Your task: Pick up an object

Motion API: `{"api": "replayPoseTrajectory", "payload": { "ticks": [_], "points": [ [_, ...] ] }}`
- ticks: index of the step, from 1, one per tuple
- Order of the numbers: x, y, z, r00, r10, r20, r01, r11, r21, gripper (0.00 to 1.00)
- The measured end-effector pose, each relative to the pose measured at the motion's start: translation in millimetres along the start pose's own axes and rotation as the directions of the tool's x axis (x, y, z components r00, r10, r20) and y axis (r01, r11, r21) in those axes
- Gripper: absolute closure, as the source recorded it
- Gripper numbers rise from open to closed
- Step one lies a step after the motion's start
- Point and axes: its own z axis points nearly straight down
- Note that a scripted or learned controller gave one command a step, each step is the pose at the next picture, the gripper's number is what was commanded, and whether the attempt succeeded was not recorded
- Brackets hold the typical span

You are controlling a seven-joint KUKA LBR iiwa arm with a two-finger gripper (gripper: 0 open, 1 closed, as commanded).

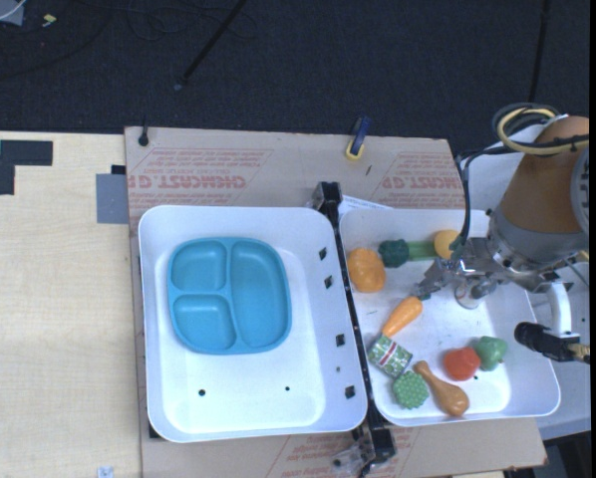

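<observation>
Camera view: the claw (455, 277) is hovering low in the right bin (537, 398), fingers apart, gripping nothing. The toy carrot (402, 317) is lying just beside it at 7 o'clock. Judged light, rigid, slippery plastic; grasping across its thick orange body is advisable.

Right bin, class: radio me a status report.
Gripper low over right bin, nothing seen held. Carrot just beside it. Toys crowd around; blue tray in left bin.
</observation>
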Motion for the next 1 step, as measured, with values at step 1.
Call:
{"api": "replayPoseTrajectory", "payload": {
  "ticks": [1],
  "points": [
    [0.1,-2.8,46.0,1.0,0.0,0.0,0.0,1.0,-0.003,0.0]
  ]
}}
